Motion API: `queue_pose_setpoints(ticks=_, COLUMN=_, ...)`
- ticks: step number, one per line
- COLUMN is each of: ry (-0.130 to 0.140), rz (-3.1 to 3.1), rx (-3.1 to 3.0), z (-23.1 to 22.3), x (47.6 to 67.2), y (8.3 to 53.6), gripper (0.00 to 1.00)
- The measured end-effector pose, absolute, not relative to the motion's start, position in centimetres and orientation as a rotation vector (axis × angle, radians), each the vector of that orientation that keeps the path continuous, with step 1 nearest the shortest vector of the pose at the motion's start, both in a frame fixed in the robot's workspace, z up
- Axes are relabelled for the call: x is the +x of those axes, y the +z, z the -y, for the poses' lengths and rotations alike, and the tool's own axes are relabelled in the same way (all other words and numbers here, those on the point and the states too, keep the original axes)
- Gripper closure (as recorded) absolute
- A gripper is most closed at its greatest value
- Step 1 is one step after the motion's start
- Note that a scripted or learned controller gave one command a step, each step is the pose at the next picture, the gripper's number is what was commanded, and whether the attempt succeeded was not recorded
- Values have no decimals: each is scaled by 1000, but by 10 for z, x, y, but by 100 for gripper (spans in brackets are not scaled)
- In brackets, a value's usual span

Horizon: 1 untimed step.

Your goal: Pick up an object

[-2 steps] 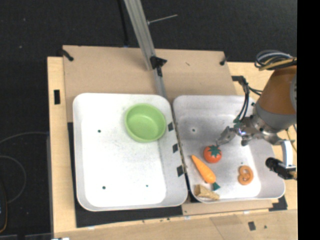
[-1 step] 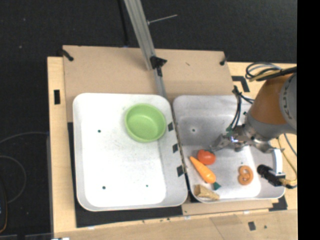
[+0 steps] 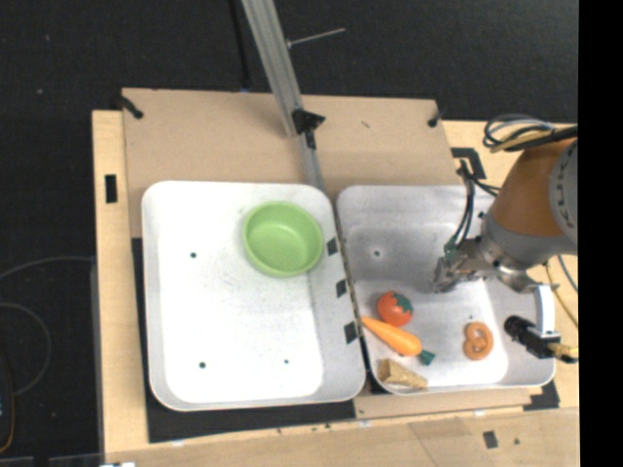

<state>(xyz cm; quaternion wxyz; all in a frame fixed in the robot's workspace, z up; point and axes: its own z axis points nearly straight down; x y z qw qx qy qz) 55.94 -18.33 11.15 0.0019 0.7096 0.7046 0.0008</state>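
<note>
A tan wooden bench [image 3: 112, 290] stands on a dark, perhaps carpeted floor [image 3: 49, 47], with a metal pole [image 3: 273, 52] rising behind.

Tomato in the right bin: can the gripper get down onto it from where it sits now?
Probably yes. The gripper hangs just right of the tomato, with bare bin floor between them; only the carrot crowds its lower side.

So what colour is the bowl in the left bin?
Light green; the bowl shows plainly in the camera view.
</note>
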Motion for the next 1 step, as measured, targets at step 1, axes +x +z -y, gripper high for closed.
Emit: queue_pose_setpoints(ticks=1, ry=1, rz=-2224, rx=2218, z=181, x=560, y=153, gripper=100)
